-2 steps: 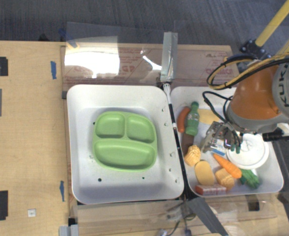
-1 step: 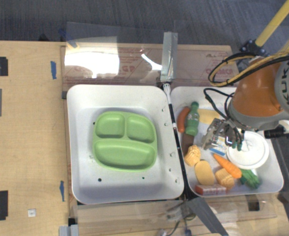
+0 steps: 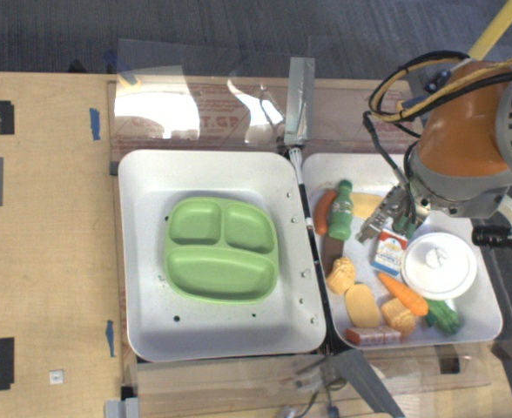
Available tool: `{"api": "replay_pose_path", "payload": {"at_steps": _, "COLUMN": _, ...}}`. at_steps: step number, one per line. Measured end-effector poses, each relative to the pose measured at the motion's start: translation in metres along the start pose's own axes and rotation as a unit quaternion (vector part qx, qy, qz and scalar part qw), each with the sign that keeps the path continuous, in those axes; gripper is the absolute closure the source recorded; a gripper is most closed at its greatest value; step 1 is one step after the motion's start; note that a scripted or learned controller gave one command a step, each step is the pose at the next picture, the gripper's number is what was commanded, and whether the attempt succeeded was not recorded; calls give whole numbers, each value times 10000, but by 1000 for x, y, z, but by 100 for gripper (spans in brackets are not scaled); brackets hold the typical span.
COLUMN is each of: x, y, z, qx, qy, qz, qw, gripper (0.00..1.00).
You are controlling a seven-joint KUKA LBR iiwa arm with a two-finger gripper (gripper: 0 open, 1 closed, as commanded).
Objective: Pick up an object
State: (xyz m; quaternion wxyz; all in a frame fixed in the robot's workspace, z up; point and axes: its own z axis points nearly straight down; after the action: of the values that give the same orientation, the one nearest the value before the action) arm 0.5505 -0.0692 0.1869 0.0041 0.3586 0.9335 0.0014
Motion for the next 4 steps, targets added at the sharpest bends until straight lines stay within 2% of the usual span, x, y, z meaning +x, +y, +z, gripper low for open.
{"api": "replay_pose_path", "payload": {"at_steps": 1, "x": -21, "y": -57, "z": 69, "qx": 43, "qy": 35, "qz": 1787, "qw": 9839, "gripper": 100}}
{"api": "replay_pose_path", "payload": {"at_steps": 2, "x": -10, "y": -88, "z": 98, "qx": -3, "qy": -8, "qz": 2456, "qw": 9694, "gripper": 100}}
{"api": "replay_pose_path", "payload": {"at_steps": 3, "x": -44, "y": -135, "z": 95, "qx": -69, "qy": 52, "qz": 1047, "qw": 9945, "gripper": 100}}
{"api": "replay_pose_path", "payload": {"at_steps": 4, "x": -90, "y": -113, "z": 94, "qx": -56, "qy": -13, "qz": -264, "qw": 9996, "gripper": 100}}
